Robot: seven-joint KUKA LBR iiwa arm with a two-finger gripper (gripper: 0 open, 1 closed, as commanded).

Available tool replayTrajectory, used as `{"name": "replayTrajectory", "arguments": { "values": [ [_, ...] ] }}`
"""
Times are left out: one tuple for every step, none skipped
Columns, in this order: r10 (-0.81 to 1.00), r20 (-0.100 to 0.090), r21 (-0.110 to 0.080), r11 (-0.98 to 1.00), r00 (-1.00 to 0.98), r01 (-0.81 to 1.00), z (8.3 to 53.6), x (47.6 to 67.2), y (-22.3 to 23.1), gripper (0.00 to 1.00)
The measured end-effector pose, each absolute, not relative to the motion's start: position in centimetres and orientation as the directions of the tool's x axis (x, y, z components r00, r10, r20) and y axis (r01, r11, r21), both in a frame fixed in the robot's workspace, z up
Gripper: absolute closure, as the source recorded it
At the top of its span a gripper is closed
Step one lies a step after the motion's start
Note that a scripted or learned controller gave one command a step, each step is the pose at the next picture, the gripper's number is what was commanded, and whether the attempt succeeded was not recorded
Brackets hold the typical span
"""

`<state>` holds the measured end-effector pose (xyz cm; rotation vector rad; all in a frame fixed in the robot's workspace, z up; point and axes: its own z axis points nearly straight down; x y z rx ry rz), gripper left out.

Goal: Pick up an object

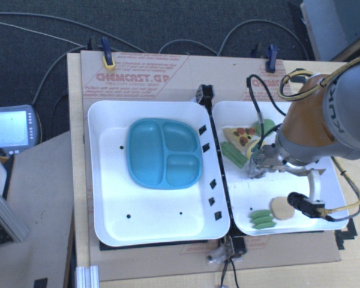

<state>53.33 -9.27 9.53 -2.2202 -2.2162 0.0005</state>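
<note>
My gripper (257, 165) hangs low over the middle of the right bin (330, 188), under the grey and orange arm. Just to its left lies a long green vegetable piece (233, 153), and a pizza slice (240, 137) lies behind that. A green leafy piece (266, 126) sits at the back, partly hidden by the arm. Near the bin's front edge lie a round tan cookie (281, 207) and a green pea pod (262, 219). Nothing shows between the fingers.
The left bin (108, 179) holds a blue divided plate (164, 153). A black divider with clips runs between the two bins (213, 161). Clamps hold the board at the back.
</note>
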Motion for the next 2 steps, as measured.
{"name": "replayTrajectory", "arguments": {
  "values": [
    [1.000,-0.001,0.004,0.001,-0.001,1.000,14.5,54.1,-9.9,1.00],
    [1.000,-0.001,0.003,0.001,-0.001,1.000,18.9,54.8,-10.0,1.00]
  ]
}}
